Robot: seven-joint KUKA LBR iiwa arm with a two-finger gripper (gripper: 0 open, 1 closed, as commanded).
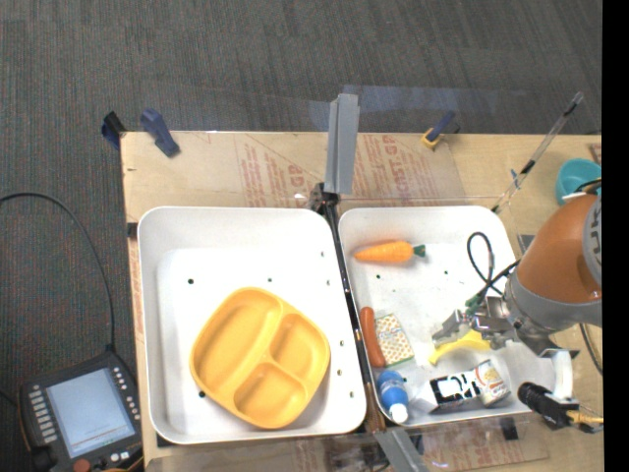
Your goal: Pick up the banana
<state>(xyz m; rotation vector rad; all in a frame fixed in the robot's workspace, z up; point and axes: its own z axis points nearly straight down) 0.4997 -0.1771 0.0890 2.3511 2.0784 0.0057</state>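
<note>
The yellow banana lies in the right bin, near that bin's front right. My gripper is directly over it, reaching in from the right, and it covers the banana's right end. The banana's left tip pokes out to the left below the gripper. The grey arm with its orange band rises at the right edge of the bin.
The right bin also holds a carrot, a red sausage, a small patterned box, a blue-capped bottle, a black-and-white pack and a can. A black cable loop lies behind the gripper. The left bin holds a yellow divided plate.
</note>
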